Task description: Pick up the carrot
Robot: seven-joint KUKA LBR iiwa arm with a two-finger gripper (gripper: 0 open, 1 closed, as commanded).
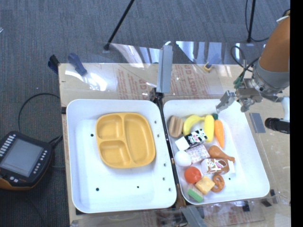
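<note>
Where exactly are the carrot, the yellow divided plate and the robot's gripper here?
carrot (219, 133): camera view, middle of its orange body.
yellow divided plate (126, 117): camera view, rim along its top edge.
gripper (235, 100): camera view, midway between its fingertips.

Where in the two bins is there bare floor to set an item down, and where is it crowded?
Free: left bin floor around the yellow plate, widest below it; right bin's right strip, beside the carrot. Crowded: right bin's left-centre, where toy foods touch.
</note>
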